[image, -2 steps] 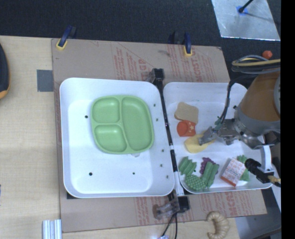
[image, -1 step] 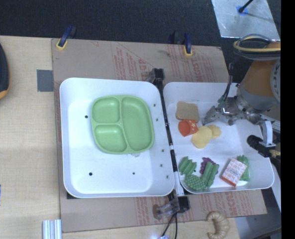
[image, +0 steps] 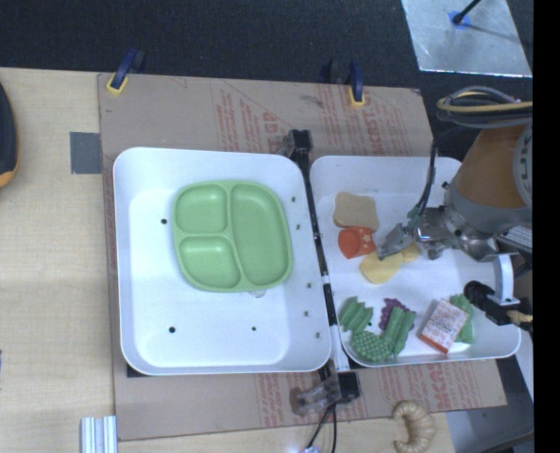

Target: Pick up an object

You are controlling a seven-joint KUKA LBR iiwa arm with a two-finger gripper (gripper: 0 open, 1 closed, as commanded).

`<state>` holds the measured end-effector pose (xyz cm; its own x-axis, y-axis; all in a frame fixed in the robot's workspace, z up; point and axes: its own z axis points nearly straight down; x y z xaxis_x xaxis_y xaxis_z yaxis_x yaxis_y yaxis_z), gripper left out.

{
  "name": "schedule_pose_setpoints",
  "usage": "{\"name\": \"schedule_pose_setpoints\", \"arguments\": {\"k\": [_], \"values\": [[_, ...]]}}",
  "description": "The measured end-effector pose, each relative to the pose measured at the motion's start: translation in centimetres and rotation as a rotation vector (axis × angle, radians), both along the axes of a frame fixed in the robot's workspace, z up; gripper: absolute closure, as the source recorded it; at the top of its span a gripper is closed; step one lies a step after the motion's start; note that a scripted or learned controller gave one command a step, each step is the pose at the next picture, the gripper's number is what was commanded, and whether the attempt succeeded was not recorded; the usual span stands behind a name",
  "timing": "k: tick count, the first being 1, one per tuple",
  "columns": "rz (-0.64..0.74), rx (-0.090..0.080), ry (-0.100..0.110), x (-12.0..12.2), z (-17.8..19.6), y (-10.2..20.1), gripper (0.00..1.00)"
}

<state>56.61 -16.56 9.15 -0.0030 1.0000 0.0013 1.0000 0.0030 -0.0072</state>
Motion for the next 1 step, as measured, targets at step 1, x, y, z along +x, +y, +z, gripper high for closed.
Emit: {"name": "schedule_pose_setpoints", "arguments": {"k": [1], "values": [[0.002,-0.002,-0.004,0.24,1.20,-0.17,1.00]]}}
